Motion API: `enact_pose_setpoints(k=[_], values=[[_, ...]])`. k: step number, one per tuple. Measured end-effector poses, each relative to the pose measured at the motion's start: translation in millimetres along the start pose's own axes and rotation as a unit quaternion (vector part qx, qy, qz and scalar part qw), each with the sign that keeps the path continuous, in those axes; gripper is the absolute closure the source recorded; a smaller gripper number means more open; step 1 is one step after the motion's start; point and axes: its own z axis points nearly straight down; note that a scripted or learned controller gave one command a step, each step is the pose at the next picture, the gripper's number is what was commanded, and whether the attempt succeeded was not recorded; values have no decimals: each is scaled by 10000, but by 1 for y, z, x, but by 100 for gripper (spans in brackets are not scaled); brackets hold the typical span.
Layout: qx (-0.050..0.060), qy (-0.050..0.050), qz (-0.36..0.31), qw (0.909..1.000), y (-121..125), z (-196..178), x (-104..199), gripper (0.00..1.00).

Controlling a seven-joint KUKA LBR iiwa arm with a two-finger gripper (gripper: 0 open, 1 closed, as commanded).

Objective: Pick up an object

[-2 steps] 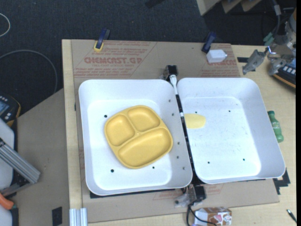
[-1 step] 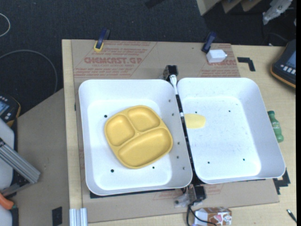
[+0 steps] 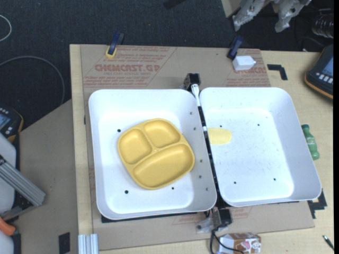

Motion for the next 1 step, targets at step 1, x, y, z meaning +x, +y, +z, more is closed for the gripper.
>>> enact_pose_setpoints(k=[1], values=[[51, 1, -8, 10000, -58, 3, 101, 0]])
